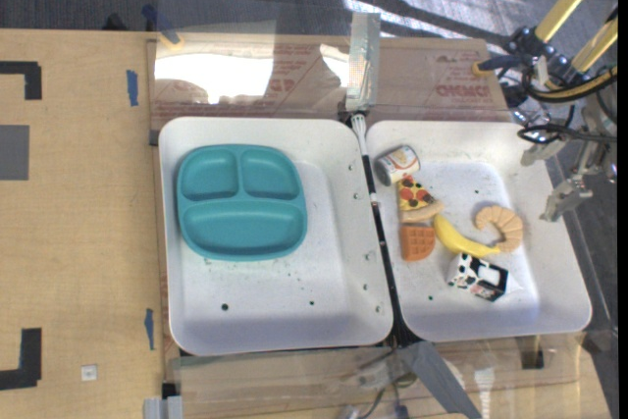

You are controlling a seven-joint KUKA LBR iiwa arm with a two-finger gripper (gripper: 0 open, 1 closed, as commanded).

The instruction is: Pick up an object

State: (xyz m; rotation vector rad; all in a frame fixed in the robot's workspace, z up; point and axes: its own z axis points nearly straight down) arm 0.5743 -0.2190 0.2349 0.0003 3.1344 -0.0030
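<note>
The right bin (564, 304) serves as the landmark. Inside it, a banana (461, 238) lies near the middle, slanted. Touching the banana's upper left end sits a pizza slice (416, 196), and above that, near the bin's upper left corner, a small can (397, 162) lies on its side. A waffle (417, 241) rests just left of the banana, close to the bin's left wall. A croissant (500, 222) curls just right of the banana, and a black-and-white carton (478, 277) lies below the banana's lower end.

The end effector (569, 189) hangs over the bin's right rim, apart from all the items; whether its fingers are apart or together cannot be told.

Left of this bin sits the left bin (196, 319), holding a teal divided plate (240, 202). Both bins rest on the surface (69, 240).
</note>
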